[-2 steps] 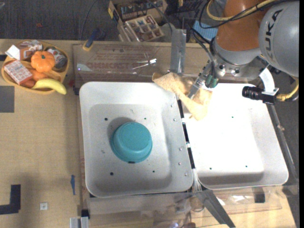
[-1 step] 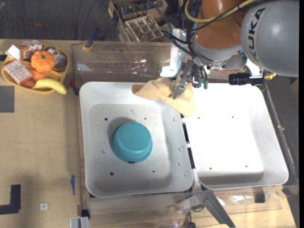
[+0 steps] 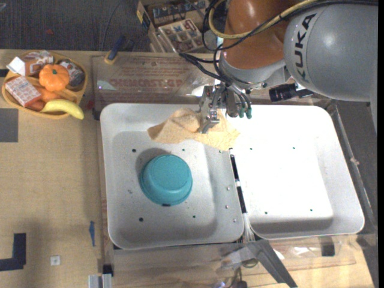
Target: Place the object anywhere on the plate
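The two-finger metal gripper (image 3: 210, 120) hangs over the far edge of the left white bin (image 3: 120, 221), its fingers pinched on a floppy tan cloth-like piece (image 3: 186, 129) that droops from them toward the left. Nearer and to the left, well apart from the cloth, the round teal plate (image 3: 167, 179) sits on the bin floor with nothing on it. By my judgement the pickup is made; carrying it over the plate and letting go remain.
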`<state>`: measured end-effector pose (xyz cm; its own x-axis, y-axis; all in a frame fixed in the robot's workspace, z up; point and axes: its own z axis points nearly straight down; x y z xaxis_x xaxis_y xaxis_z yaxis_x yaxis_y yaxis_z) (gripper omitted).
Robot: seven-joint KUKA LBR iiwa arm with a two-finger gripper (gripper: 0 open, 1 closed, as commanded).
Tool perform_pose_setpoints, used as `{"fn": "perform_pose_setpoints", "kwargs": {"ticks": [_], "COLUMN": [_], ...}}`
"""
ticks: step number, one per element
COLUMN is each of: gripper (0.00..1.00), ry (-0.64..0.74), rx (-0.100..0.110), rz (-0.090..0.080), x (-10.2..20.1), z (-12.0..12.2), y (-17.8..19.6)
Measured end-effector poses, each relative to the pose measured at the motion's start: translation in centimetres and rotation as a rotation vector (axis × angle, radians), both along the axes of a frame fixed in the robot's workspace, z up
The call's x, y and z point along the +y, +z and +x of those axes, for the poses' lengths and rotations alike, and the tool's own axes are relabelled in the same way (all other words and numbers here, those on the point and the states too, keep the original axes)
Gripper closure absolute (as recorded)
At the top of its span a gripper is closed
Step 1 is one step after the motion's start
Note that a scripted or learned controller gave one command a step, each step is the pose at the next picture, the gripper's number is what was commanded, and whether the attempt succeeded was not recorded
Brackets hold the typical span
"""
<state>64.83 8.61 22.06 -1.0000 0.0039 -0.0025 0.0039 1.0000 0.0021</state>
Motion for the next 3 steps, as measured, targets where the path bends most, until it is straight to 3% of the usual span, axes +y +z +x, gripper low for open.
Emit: {"fn": "perform_pose_setpoints", "kwargs": {"ticks": [2,3], "gripper": [1.0,0.0], "ry": [0.004,0.004], "rx": [-0.003,-0.004], "rz": [0.001,0.001], "x": [10.4,10.4], "z": [0.2,0.2], "y": [0.0,0.1]}}
